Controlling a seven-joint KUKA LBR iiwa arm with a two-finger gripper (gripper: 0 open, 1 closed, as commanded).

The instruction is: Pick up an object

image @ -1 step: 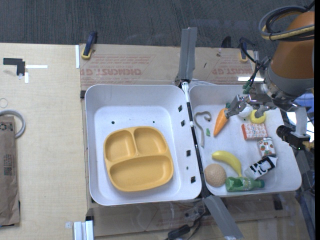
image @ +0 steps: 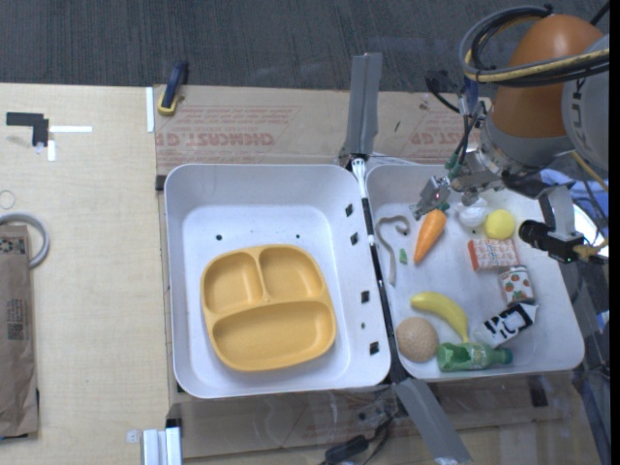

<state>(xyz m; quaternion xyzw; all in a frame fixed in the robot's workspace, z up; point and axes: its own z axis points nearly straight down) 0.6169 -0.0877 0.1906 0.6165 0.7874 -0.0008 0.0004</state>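
Note:
My gripper (image: 438, 195) hangs low over the back of the right bin (image: 552, 361), just above the top end of an orange carrot (image: 429, 235). Nothing shows held in it. Close by lie a yellow lemon (image: 500, 224) and a small white object (image: 472, 216). Further forward are a red-and-white box (image: 492, 254), a small patterned carton (image: 516, 285), a black-and-white packet (image: 510, 323), a banana (image: 441, 311), a tan ball (image: 417, 339) and a green bottle (image: 472, 356).
A grey hook-shaped piece (image: 390, 229) lies by the right bin's left wall. The left bin (image: 184, 260) holds a yellow divided plate (image: 268, 305). Cardboard (image: 252, 129) lies behind the bins, and a brown bag (image: 15, 327) sits at the far left.

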